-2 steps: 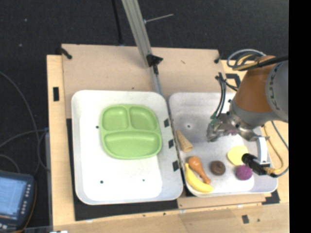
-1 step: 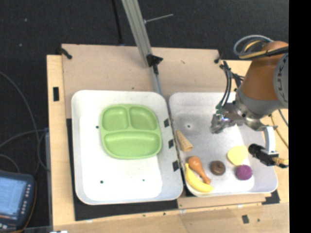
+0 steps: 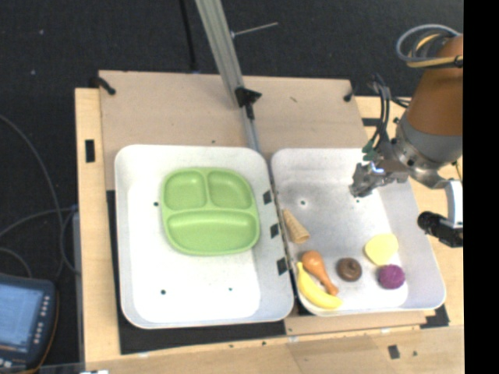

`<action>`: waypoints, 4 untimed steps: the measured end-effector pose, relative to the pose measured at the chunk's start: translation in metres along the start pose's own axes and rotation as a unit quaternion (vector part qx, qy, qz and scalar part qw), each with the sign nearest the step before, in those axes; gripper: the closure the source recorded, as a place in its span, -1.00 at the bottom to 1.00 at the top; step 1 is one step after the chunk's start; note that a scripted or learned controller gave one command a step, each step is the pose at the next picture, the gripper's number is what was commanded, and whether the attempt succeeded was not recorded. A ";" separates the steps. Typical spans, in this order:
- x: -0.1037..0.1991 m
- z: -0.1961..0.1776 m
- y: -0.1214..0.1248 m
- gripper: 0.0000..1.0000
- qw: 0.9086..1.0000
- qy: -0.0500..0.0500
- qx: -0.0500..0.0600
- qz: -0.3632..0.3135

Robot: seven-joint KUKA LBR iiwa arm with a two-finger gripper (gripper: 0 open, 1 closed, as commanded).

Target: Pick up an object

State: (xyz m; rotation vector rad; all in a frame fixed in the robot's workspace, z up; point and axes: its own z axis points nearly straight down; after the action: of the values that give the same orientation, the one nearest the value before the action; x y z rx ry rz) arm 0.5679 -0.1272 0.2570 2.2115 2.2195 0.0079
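Observation:
In the right bin (image 3: pixel 327 170) lie several small items: a tan cone-shaped piece (image 3: pixel 295 226), an orange carrot (image 3: pixel 319 270), a yellow banana (image 3: pixel 316 293), a brown doughnut (image 3: pixel 349 269), a yellow slice (image 3: pixel 381 248) and a purple ball (image 3: pixel 391 276). My gripper (image 3: pixel 365 179) hangs over the bin's upper right part, above bare floor and well away from the items at the near edge. Nothing shows between its fingers.
The left bin (image 3: pixel 140 287) holds a green three-compartment plate (image 3: pixel 210 211). A grey metal pole (image 3: pixel 222 45) slants down from the top to the gap between the bins. The arm's orange band (image 3: pixel 437 107) enters from the right.

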 end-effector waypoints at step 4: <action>0.157 -0.003 -0.005 1.00 1.000 0.001 0.005 -0.001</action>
State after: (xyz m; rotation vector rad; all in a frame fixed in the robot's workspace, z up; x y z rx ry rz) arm 0.5625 0.0295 0.2596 2.2143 2.2285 0.0005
